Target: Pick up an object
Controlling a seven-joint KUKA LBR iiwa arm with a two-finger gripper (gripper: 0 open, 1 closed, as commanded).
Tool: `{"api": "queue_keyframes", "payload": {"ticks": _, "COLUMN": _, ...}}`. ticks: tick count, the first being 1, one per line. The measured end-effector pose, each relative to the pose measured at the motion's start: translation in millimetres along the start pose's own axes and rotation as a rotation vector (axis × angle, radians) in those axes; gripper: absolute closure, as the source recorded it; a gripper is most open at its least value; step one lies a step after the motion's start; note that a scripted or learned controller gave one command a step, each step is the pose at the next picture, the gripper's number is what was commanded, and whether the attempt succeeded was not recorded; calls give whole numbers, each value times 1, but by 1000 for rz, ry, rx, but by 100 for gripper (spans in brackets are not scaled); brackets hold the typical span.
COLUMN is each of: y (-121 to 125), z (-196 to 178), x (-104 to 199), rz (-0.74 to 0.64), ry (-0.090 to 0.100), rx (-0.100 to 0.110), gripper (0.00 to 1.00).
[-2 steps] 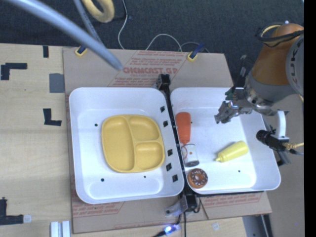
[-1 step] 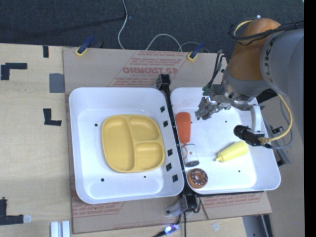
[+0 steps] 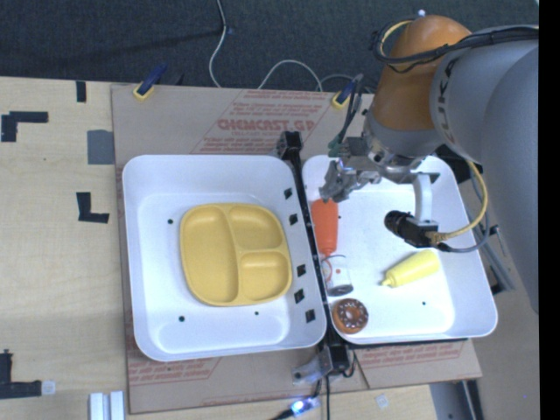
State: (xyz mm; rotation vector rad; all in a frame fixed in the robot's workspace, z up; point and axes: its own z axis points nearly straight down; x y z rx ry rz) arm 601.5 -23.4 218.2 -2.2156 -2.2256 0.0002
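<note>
Camera view: gripper (image 3: 337, 186) low over carrot (image 3: 325, 226) top end, at right bin (image 3: 455, 322) left wall. Finger state: cannot tell. Carrot lies flat along wall, probably awkward to straddle. Mustard bottle (image 3: 409, 269), donut (image 3: 350, 315) nearby; yellow tray (image 3: 234, 254) in left bin (image 3: 149, 322).

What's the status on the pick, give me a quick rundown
Pincer low over right bin, at carrot's top end. Carrot lies against the divider. Donut and yellow bottle nearby, apart from it.
</note>
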Motion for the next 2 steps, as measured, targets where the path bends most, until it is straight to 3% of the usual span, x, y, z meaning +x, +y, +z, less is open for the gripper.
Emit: {"api": "queue_keyframes", "payload": {"ticks": 2, "y": 28, "z": 11, "x": 107, "rz": -1, "ry": 0, "rx": 0, "gripper": 100}}
